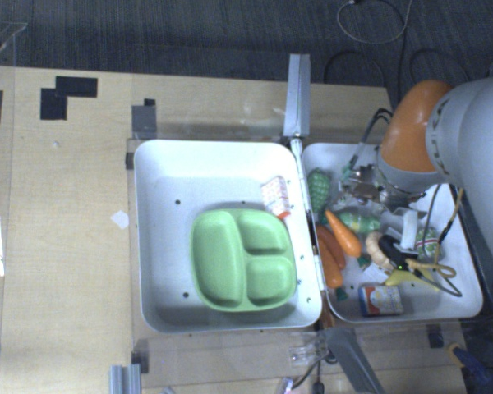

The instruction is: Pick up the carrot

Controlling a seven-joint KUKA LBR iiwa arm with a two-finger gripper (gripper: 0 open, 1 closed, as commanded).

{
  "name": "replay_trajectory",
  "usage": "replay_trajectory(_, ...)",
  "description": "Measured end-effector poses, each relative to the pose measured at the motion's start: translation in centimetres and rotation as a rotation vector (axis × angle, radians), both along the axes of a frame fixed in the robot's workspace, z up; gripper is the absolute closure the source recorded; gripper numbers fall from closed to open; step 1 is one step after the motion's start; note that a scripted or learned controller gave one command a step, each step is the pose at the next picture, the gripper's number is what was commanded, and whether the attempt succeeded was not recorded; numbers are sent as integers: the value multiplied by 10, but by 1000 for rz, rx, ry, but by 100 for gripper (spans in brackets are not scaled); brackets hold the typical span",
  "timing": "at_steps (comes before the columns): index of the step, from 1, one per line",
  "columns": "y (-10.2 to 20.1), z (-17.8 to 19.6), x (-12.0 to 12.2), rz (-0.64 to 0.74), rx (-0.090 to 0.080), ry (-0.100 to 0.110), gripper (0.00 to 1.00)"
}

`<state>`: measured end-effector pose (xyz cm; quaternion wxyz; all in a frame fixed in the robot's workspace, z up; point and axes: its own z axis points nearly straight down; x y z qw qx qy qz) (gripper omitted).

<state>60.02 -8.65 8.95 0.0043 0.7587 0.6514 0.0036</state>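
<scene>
One carrot [343, 232] was seen in right bin [468, 302], near gripper [363, 189]; pincer state could not be told.

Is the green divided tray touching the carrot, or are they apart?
Apart. The camera view shows the green tray in the left bin and the carrot in the right bin, with the bin walls between them.
</scene>
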Motion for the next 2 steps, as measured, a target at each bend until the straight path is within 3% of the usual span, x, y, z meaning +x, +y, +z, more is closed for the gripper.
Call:
replay_trajectory(1,4,1,-39,335,-3,-3,0)
replay_trajectory(2,-7,1,-107,499,-8,-9,0)
